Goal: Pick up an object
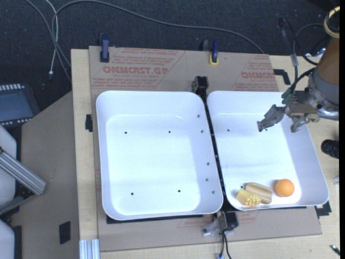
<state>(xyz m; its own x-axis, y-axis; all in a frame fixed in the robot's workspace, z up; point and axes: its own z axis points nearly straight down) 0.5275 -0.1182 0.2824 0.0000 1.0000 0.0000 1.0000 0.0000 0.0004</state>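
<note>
Claw [281, 120] spread, holding nothing, above far right of right bin [237, 104]. Orange ball [284, 188], tan roll [258, 190] and yellow corn piece [248, 199] near that bin's near edge. Left bin [108, 112] alongside on tabletop [81, 90].

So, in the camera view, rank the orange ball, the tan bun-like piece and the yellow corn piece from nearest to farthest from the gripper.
From the gripper:
1. Orange ball, right bin's near right corner.
2. Tan bun-like piece, left of the ball.
3. Yellow corn piece, leftmost, by the bin's near rim.
</note>
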